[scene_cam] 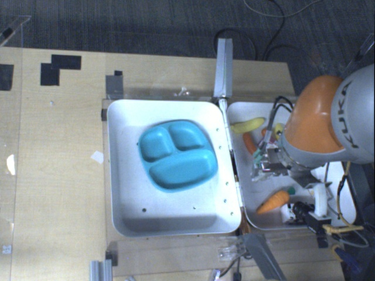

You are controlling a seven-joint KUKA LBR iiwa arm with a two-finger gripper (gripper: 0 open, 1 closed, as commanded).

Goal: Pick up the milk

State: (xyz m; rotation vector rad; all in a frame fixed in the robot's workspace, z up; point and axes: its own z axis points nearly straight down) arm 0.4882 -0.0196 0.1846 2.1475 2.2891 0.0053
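My gripper point(263, 164) reaches down into the right bin point(253, 206), near its left wall, under the grey and orange arm point(316, 122). Just below it lies an orange carrot point(273, 202). A small white item with a green spot point(287, 213) sits at the carrot's right end, mostly hidden by the arm; I cannot tell whether it is the milk. Nothing shows held in the gripper.
A yellow banana point(248, 124) and a small red-orange piece point(250, 142) lie at the back of the right bin. The left bin point(126, 215) holds a blue divided plate point(177, 154). The arm covers the right half of the right bin.
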